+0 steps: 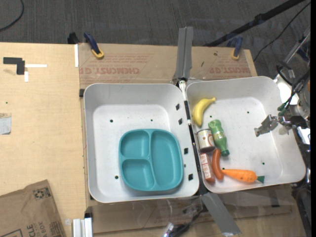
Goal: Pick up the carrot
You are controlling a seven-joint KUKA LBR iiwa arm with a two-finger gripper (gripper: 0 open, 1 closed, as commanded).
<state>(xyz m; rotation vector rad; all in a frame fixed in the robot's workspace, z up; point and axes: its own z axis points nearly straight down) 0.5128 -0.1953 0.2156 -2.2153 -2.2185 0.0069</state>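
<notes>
The carrot (239, 175), orange with a small green top at its right end, lies flat near the front edge of the right bin (256, 90). My gripper (265, 126) hovers over the right side of that bin, up and to the right of the carrot and well apart from it. Nothing shows in the gripper.
A red sausage (217, 164) lies just left of the carrot, its lower end almost touching it. Close by are a green bottle (218, 137), a small can (205, 140) and a banana (202, 109). The left bin (98, 132) holds a teal divided plate (150, 159).
</notes>
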